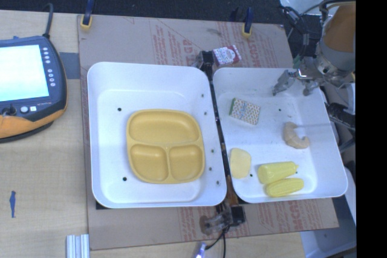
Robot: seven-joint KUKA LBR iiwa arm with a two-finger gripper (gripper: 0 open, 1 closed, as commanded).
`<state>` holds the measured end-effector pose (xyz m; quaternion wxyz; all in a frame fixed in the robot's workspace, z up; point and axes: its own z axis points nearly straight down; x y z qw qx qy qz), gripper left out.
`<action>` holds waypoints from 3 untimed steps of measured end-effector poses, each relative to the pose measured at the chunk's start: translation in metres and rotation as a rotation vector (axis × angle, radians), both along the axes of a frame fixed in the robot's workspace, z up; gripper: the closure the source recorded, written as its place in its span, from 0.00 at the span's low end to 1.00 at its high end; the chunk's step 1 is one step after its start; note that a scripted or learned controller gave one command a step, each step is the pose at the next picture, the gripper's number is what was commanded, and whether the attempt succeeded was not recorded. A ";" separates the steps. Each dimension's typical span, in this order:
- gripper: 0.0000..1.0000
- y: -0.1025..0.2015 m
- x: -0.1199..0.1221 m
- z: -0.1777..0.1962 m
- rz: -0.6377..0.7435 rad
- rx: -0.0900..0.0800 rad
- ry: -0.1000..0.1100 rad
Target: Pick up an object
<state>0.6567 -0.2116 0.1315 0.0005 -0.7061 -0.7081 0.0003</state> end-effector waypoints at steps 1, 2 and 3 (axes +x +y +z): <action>0.00 0.000 -0.055 -0.040 0.002 -0.001 0.004; 0.00 0.001 -0.091 0.003 0.001 0.000 0.002; 0.00 0.017 -0.026 -0.040 0.002 0.000 0.002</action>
